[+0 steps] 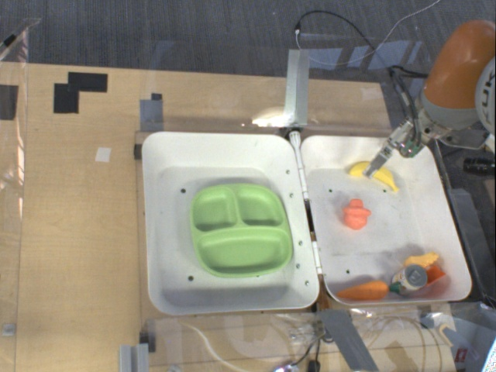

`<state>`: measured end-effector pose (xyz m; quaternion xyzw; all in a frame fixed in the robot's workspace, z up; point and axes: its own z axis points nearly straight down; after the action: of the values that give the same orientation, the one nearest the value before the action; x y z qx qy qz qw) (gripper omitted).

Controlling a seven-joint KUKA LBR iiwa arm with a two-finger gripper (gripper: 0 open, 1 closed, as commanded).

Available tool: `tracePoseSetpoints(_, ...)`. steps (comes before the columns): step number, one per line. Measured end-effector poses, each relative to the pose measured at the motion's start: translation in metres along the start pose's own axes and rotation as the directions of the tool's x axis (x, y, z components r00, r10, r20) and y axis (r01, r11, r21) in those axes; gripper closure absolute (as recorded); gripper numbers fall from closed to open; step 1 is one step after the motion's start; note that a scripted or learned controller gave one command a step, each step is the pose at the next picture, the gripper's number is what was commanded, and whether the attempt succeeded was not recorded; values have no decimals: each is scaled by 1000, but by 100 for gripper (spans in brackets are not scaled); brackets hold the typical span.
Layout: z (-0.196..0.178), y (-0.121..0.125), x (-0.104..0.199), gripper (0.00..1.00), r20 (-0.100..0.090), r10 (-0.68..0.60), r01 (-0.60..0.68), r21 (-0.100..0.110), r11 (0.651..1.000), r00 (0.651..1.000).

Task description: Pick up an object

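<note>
Gripper (378, 163) low over banana (375, 174) in right bin (449, 208); finger state can't tell; orange toy (356, 214) nearby; green plate (240, 229) in left bin (163, 208).

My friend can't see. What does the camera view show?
A gripper reaches down onto a yellow banana in the right bin. That bin also has a pink toy, a carrot and a small pile in its corner. The left bin has a green tray.
</note>
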<state>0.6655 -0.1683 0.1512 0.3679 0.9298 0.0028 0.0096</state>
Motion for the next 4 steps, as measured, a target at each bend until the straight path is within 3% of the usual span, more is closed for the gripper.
tracePoseSetpoints(1, -3, -25, 45, 0, -10, -138, 138, 5, 990, 990)
tracePoseSetpoints(2, 64, -10, 1, 0, -21, -190, 191, 11, 982, 981)
tracePoseSetpoints(3, 49, -5, -2, 100, -3, -190, 190, 1, 982, 982)
tracePoseSetpoints(4, -34, 15, 42, 100, -7, -186, 186, 3, 982, 982)
